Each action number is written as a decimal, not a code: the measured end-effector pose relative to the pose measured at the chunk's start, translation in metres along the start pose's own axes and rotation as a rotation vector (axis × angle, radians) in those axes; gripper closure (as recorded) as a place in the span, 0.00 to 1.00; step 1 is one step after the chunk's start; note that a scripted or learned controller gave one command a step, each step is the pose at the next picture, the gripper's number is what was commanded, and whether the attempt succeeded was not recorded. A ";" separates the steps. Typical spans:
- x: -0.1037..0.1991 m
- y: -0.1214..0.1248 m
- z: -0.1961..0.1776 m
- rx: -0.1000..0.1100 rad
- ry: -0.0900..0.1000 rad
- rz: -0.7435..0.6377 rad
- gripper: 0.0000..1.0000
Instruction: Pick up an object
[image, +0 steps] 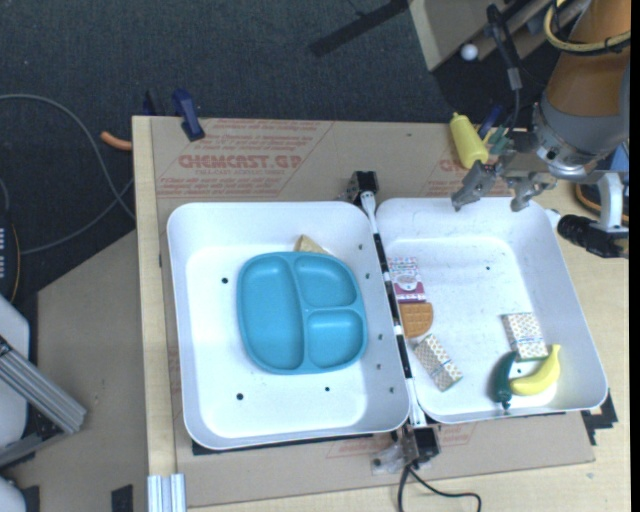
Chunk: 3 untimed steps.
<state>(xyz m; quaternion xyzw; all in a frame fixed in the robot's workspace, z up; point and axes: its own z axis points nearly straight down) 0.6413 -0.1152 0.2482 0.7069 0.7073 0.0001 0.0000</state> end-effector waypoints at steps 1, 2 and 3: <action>-0.050 -0.072 0.164 0.002 0.000 0.001 0.00; -0.108 -0.090 0.027 -0.004 -0.004 0.002 0.00; -0.096 -0.094 0.156 0.004 0.001 0.001 0.00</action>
